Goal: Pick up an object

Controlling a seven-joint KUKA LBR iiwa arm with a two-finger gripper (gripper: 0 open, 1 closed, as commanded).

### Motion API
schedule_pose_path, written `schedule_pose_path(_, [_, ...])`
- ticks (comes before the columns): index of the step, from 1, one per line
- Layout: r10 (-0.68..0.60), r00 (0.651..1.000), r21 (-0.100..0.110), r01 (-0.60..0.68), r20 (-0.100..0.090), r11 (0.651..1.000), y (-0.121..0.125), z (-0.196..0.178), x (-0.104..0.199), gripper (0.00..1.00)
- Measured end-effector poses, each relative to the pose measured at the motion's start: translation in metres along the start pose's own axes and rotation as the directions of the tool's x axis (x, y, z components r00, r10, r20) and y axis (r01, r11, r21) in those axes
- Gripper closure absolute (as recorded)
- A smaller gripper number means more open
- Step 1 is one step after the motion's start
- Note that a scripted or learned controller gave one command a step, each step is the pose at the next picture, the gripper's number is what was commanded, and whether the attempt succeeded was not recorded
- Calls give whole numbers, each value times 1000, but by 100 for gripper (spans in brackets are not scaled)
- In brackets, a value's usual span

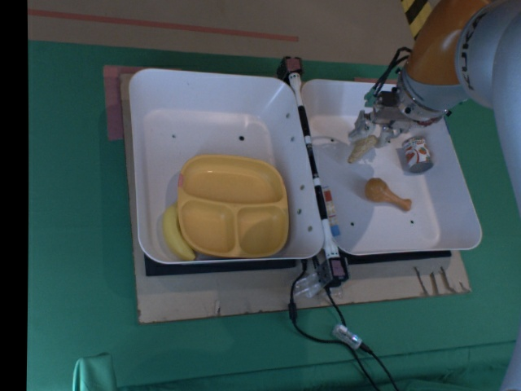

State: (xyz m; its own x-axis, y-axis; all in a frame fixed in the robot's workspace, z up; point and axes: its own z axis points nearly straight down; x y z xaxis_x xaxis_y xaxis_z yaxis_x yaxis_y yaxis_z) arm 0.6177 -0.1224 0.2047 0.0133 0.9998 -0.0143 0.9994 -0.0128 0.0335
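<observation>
Camera view: claw (pixel 364 147) grips pale object (pixel 362 148) above right bin (pixel 456 210).

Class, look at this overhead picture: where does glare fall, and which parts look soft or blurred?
Camera view: bright glare washes the right bin floor; the left bin is more evenly lit; the tool looks soft, its detail unclear; the yellow tray and drumstick toy stay fairly sharp.

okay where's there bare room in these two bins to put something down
Left bin: bare floor along the far side, beyond the yellow tray and banana, which crowd the near half. Right bin: open near side, below the drumstick. Crowded around the gripper and small can.
</observation>
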Motion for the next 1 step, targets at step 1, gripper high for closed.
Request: schedule_pose_path(1, [-9,1000,20,9,-10,1000,8,-135,30,100])
